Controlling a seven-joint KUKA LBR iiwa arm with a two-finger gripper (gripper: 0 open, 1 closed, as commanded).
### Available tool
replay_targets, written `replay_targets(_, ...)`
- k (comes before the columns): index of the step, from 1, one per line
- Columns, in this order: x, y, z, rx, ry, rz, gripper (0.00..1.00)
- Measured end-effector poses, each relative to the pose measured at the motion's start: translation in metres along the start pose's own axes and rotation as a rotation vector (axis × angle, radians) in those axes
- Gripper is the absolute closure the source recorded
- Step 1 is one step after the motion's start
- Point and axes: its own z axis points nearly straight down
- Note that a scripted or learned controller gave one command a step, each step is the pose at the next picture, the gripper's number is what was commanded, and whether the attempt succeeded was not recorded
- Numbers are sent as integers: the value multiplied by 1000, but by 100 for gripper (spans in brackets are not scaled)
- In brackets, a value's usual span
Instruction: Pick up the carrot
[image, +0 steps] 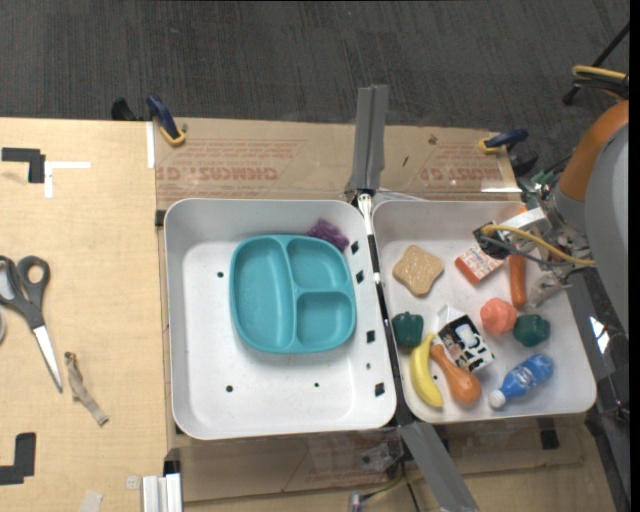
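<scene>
Wooden surface (80, 200) with two white bins, carrot (516, 281) upright in the right bin (580, 400), gripper (540, 262) just beside the carrot, grip state unclear.

One fixed camera looks down at a slant, fairly near perhaps, centred on the left bin (190, 300).

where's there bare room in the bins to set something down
Left bin: open floor all round the teal tray, widest along the front. Right bin: crowded; carrot, banana and bottle leave little.
</scene>
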Motion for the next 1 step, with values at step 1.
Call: replay_targets(1, 0, -62, 0, -8, 3, 1, 0)
